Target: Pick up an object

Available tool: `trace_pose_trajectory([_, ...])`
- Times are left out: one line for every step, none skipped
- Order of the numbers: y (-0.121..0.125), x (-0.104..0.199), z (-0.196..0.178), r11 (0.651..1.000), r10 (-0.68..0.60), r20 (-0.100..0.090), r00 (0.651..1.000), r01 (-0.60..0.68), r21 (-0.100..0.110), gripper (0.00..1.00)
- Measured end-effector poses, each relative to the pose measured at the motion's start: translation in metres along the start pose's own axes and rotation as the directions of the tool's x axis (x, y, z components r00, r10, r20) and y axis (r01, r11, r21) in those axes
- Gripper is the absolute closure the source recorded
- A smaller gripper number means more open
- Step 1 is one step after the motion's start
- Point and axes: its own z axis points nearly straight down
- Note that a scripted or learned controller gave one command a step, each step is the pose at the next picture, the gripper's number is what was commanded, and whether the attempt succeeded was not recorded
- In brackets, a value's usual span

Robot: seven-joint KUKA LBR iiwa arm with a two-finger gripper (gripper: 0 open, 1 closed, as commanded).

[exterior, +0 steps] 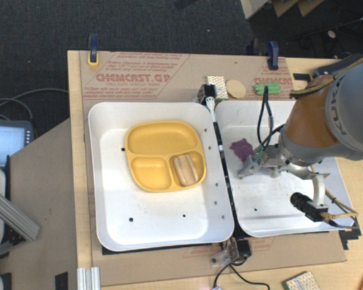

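Observation:
A small purple object lies in the right bin, near its left wall. My gripper hangs low over that bin, just below and to the right of the purple object and close to it. I see nothing held in it. A yellow divided plate sits in the left bin, and a tan, bread-like piece rests in its lower right compartment.
A round tan disc and a green item lie on the cardboard behind the right bin. The ridge where the two bins meet runs just left of the gripper. Two small holes dot the right bin's floor.

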Motion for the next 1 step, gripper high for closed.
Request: trace_pose_trajectory([0.0777, -0.0129, -0.0024, 1.000, -0.005, 0.005, 1.000, 0.005, -0.016, 0.00])
